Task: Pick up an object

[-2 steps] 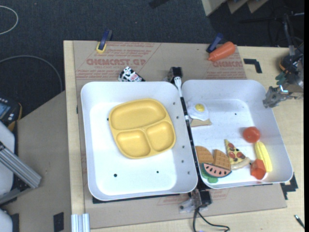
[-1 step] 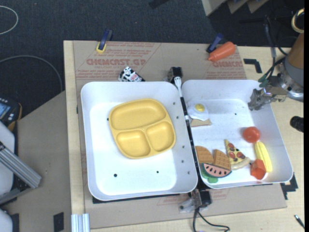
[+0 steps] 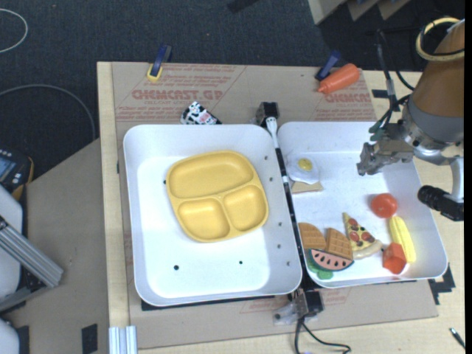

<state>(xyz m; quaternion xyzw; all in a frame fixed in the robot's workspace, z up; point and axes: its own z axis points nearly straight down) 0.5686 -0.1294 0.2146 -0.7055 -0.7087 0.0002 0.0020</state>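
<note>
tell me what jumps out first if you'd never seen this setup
The big yellow divided plate in the middle of the left bin grabs the eye first. Next is the cluster of bright toy food along the near side of the right bin: a watermelon slice, pizza slice, tomato and banana. The gripper hangs over that bin's far right part.

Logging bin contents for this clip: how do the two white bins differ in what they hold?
The left bin holds one yellow divided plate. The right bin holds several small toy foods: a fried egg, tomato, pizza slice, watermelon slice. Both bins are shallow, white and side by side.
</note>
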